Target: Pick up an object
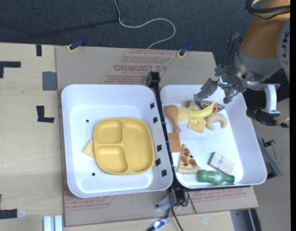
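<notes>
I have the worktop [28, 129] below me, carrying two white bins side by side. The left bin [73, 100] holds a yellow divided plate [124, 146] with a pale wedge [88, 149] poking out at its left edge. The right bin [244, 143] carries the clutter I need to pick from.

The arm [265, 37] comes in from the right and hangs over the far part of the right bin. Its claw [215, 94] stands spread, one finger to the left and one to the right, with nothing gripped between them. Just below it lies the banana [202, 111], my likeliest target, resting against a yellow cheese block [196, 124], a croissant-like piece [216, 121] and a dark-rimmed slice [218, 108].

Nearer the divider lie a wooden spoon [173, 124] and a pizza slice [187, 160]; near the front edge sit a green bottle [214, 177] and a small patterned packet [221, 163].

My worry is the crowding. I judge that the fingers, coming down on this heap, could land on top of a neighbour instead of straddling the banana, or could catch two pieces at once. The banana's curved, smooth skin may also squirt out sideways as the claw closes.
</notes>
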You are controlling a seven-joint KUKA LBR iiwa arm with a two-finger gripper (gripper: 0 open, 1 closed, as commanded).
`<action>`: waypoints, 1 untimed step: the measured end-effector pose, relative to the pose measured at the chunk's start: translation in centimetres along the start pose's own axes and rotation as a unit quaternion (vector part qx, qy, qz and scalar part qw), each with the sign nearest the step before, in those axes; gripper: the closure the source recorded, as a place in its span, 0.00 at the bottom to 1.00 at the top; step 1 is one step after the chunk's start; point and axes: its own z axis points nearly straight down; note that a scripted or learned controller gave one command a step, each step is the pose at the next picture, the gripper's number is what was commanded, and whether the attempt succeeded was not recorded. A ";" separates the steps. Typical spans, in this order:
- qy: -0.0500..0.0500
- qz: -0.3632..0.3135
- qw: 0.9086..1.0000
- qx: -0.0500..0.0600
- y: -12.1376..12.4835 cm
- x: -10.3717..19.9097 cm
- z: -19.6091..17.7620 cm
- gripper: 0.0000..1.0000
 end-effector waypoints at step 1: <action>-0.001 -0.001 1.000 -0.006 0.2 0.0 -0.7 0.00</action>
